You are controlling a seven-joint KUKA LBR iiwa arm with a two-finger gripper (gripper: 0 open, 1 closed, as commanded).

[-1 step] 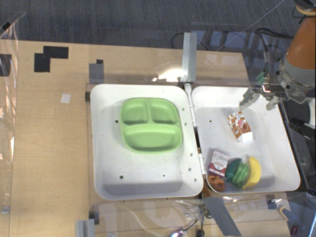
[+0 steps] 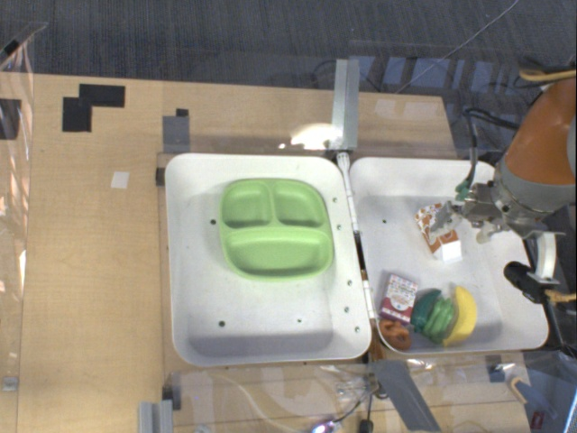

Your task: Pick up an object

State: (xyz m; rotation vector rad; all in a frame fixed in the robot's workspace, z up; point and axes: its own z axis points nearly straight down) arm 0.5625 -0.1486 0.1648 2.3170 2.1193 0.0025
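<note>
In the right bin (image 2: pixel 397 183), a small red and white packet (image 2: pixel 436 229) lies near the middle. My gripper (image 2: pixel 466 208) hangs just right of and above that packet, close to its upper right corner, on the grey arm with the orange band (image 2: pixel 545 138). I see nothing between the gripper's tips. Along the bin's front edge lie a maroon and white box (image 2: pixel 399 298), a green object (image 2: pixel 436 315), a yellow banana (image 2: pixel 465 315) and a small brown item (image 2: pixel 395 333).
The left bin (image 2: pixel 194 269) holds a green divided plate (image 2: pixel 274 227). A metal divider (image 2: pixel 346 106) runs between the bins. Black cables (image 2: pixel 532 282) hang by the arm over the right bin's right edge.
</note>
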